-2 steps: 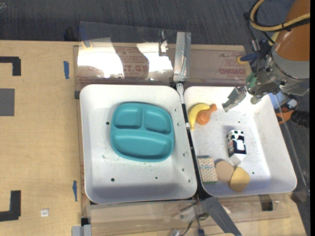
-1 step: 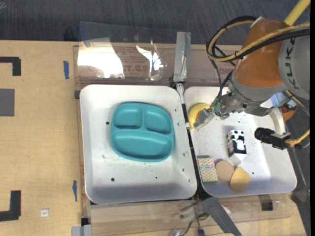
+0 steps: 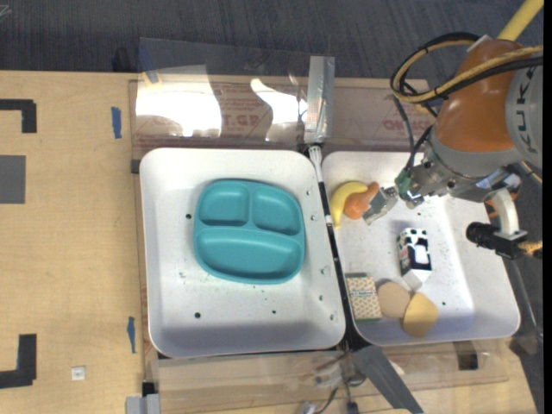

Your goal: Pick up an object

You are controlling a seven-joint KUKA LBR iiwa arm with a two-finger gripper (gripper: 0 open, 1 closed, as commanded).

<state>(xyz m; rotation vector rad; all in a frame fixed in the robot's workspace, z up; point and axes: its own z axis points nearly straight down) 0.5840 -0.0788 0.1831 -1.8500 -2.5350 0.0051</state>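
My gripper (image 3: 380,206) hangs low over the upper left part of the right bin (image 3: 466,317), below the arm's orange band (image 3: 479,80). Its tip is right beside a small orange piece (image 3: 361,200) that lies against a yellow banana-shaped toy (image 3: 345,198). Whether the tip touches the orange piece is unclear from here. A black-and-white small box (image 3: 416,250) lies just below and right of the gripper. Near the bin's front sit a speckled tan packet (image 3: 362,296), a beige rounded piece (image 3: 393,298) and a tan wedge-shaped piece (image 3: 422,316).
The left bin (image 3: 164,300) holds a teal divided plate (image 3: 250,231). A clear panel with a grey post (image 3: 318,102) stands behind the bins. Cables loop over the arm at the upper right. An orange-and-black fixture (image 3: 500,235) sits at the right bin's right edge.
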